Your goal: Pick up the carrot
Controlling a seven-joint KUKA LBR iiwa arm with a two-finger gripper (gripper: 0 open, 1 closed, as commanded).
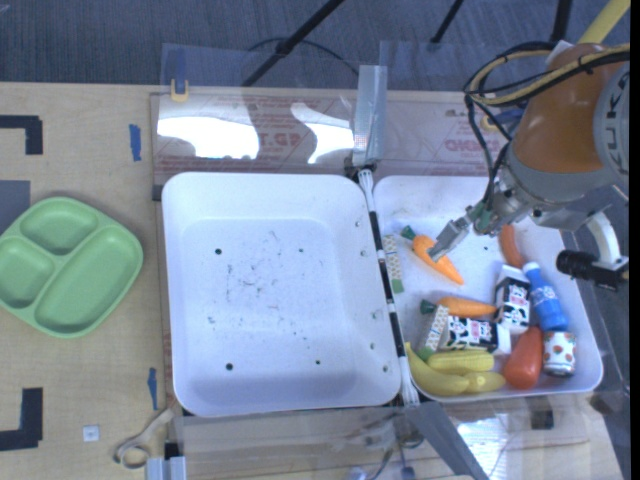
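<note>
The carrot, orange with a green top, lies in the upper left part of the right bin, close to the divider between the two bins. My gripper slants down from the right, and its tip sits right on the carrot's upper side. The view is too small to tell whether the carrot is actually gripped. A second, slimmer orange piece lies a little below the carrot.
The right bin also holds a banana, a red fruit, a blue bottle, a cow-print carton, a small can and an orange-red sausage shape. The left bin adjoins. A green divided plate sits far left.
</note>
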